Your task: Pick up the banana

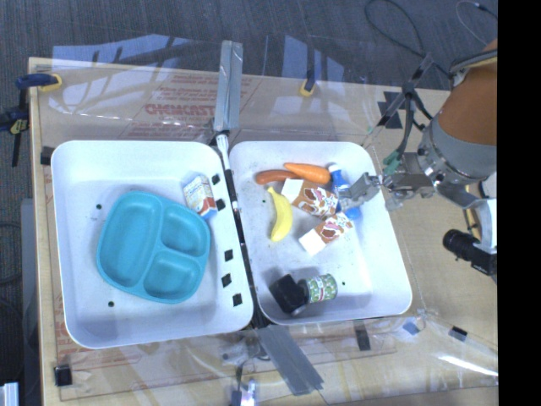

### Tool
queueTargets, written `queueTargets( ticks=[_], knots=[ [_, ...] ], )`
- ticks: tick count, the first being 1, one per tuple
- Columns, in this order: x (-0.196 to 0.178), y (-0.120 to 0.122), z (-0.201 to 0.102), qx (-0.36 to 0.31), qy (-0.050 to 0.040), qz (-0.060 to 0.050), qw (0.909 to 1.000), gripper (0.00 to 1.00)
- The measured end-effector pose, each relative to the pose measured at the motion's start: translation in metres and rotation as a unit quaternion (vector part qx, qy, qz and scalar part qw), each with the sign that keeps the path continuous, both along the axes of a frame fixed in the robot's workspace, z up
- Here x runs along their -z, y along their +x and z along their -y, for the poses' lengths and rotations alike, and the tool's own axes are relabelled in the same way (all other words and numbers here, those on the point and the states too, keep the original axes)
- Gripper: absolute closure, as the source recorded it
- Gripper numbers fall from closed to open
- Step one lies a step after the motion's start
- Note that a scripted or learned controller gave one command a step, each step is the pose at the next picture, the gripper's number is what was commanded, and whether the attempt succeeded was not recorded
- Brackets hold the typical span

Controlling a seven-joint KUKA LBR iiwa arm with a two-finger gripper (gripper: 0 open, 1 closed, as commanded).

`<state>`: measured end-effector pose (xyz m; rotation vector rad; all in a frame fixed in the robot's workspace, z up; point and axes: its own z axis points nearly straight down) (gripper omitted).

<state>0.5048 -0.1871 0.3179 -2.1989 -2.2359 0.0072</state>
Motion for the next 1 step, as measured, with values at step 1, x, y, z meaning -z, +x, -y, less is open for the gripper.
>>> queueTargets(
  ticks=[1],
  knots=[
    [0.0817, 0.0357, -0.0682, -0.093, 0.0012, -0.003, 0.9956, 0.00]
  ],
)
